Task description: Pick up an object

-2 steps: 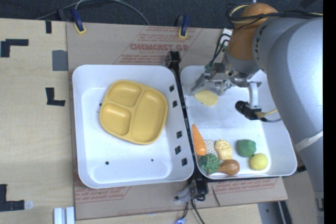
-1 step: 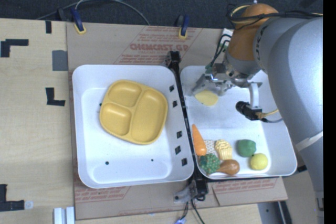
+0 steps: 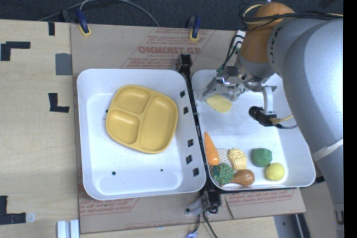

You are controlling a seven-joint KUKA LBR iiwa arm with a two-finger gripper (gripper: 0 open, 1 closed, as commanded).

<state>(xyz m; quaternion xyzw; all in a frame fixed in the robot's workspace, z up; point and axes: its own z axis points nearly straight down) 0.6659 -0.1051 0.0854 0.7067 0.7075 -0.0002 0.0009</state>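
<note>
You've got the arm coming in over the right bin, grey body with the orange band blocking that bin's far right corner and most of its right wall. The pincer sits low at the far end of the right bin, directly over a pale yellow object. The object's upper edge is tucked under the fingers; it looks like contact, but you can't confirm it is actually clamped, and I cannot tell how wide the pincer stands from this angle. The metal parts blur together with cables there.

Rest of the right bin, all at its near end, well apart from the pale yellow object: carrot lying along the bin's left wall, corn cob just beside it, broccoli-like green piece touching the corn, brown pear-shaped item beside that, green lump and yellow lemon toward the bin's right wall. The small ones are too coarse to name with certainty.

A black cable end hangs off the wrist over the middle of the right bin.

Left bin touches the right bin's left wall and holds a yellow divided plate, flat, three compartments. Black clips run along the seam between bins.

The desk around the right bin is cardboard-covered; blue clamps hold its far edge, and the near edge is cut off.
</note>
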